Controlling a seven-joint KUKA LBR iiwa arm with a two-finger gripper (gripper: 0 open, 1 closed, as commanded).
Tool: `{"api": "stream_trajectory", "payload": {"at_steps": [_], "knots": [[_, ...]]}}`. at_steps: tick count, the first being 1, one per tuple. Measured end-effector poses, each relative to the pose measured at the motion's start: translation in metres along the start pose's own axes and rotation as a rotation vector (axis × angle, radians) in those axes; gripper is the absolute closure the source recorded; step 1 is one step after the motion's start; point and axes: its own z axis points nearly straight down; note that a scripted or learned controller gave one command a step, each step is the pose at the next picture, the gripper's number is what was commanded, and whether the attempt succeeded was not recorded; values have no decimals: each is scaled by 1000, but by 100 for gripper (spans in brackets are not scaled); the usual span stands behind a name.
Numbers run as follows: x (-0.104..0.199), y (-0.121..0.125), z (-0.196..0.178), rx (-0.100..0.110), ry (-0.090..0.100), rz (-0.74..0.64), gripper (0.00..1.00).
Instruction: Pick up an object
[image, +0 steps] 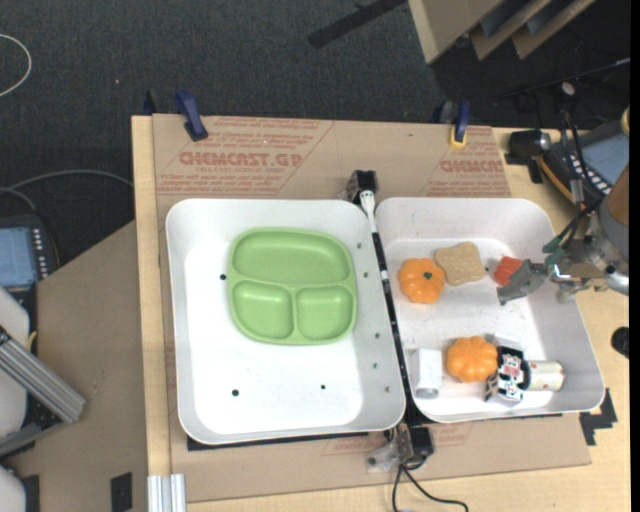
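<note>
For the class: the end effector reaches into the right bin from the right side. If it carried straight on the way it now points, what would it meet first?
Probably the tan sponge-like block, which lies just past the end effector, with the small orange pumpkin beyond it. Height above the right bin is unclear, so it might pass over.

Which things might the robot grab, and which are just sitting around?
Might be grabbed, all in the right bin: two small orange pumpkins, tan bread slice, white block, black-and-white toy, red piece by the gripper.

Just sitting around: green divided plate, left bin, blue clamps.
</note>
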Motion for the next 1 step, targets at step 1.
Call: {"api": "stream_trajectory", "payload": {"at_steps": [1], "knots": [[25, -5, -119, -11, -3, -4, 0]]}}
